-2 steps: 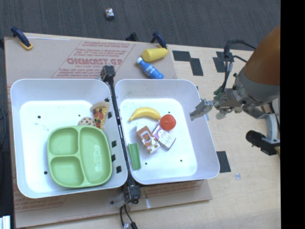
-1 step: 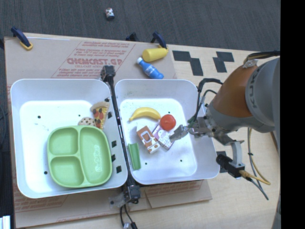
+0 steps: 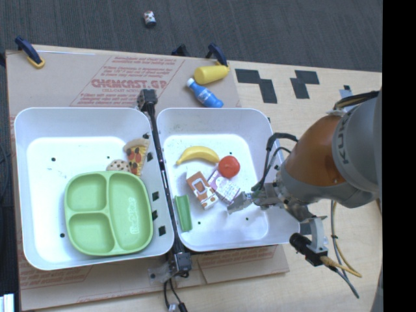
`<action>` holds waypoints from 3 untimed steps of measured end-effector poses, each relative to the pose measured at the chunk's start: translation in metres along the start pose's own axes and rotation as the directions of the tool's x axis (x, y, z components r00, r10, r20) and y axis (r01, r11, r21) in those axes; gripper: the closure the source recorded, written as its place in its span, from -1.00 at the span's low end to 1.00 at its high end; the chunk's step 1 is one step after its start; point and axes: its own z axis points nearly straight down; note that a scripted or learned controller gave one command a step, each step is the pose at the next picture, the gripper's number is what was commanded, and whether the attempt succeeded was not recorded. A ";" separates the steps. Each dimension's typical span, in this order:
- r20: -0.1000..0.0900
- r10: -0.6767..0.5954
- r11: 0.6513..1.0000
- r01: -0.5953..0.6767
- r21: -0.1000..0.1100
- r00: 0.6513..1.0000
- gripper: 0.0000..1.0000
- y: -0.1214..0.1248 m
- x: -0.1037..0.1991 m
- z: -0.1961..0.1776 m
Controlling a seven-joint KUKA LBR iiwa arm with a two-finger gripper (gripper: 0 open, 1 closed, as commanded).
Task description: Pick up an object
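Right bin crowded: gripper low beside small carton, tomato, banana. Grip state unreadable. Best to centre squarely over carton before closing.

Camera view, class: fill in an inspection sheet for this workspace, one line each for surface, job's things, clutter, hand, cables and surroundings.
Surface: cardboard-covered bench bearing a left bin and a right bin.
Job's things: in the right bin, banana, tomato, brown carton, silver packet, green block.
Clutter: green divided plate, pizza slice and cookie in the left bin; yellow bottle and blue bottle on the bench.
Hand: hand low in the right bin beside the silver packet; grip unclear.
Cables: black cables at the wrist.
Surroundings: dark carpet with a small cube.
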 end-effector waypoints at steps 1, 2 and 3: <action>0.000 0.002 1.000 -0.002 -0.003 1.000 -1.00 0.091 0.000 0.004; 0.000 -0.001 1.000 0.001 -0.003 1.000 1.00 0.091 0.000 -0.006; 0.000 -0.001 1.000 0.001 -0.003 1.000 -1.00 0.091 0.000 -0.006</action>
